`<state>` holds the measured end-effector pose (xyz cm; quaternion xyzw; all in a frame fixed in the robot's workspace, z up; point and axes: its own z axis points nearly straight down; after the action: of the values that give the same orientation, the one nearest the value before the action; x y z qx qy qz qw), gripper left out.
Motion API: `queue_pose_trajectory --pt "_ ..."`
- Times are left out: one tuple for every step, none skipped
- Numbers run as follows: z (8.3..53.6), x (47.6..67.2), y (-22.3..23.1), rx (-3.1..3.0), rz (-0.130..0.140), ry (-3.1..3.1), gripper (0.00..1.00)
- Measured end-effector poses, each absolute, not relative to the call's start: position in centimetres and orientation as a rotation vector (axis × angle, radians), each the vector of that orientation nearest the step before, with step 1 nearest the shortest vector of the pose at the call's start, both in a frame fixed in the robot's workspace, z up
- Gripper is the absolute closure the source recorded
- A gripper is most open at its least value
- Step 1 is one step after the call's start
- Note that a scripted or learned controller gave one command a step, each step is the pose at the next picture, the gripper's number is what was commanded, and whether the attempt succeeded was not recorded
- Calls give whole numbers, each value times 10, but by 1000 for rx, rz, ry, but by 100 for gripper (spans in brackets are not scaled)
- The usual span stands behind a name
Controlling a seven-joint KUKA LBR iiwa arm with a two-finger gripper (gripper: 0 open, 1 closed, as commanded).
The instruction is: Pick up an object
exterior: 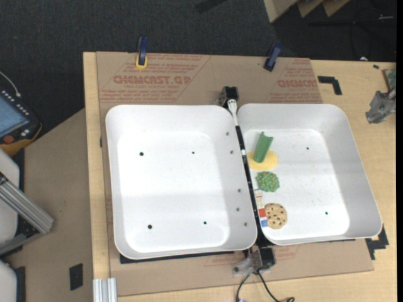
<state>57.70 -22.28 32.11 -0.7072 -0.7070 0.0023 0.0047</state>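
Note:
Several small objects lie along the left side of the right bin (327, 168). A green block (262, 145) leans on a yellow piece (264, 160). Below them sits a round green bumpy object (268, 182), then a chocolate-chip cookie (275, 215) with a small red and blue item (262, 214) at its left. My gripper (380, 106) appears as a grey shape at the far right, outside the right bin's upper right corner and well apart from all the objects. It holds nothing that I can see.
The left bin (170, 175) lies beside the right one, divided from it by a black seam (242, 156). Both rest on a cardboard sheet (189, 74) held by two clamps (142, 52) at the back. A cable (252, 275) runs off the front edge.

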Motion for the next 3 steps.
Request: queue_pose_trajectory --pt "430 492 -223 -2231 -5 -2225 100" --pt "331 501 -223 -2217 5 -2216 100" --pt "329 515 -183 -2214 -1 -2226 100"
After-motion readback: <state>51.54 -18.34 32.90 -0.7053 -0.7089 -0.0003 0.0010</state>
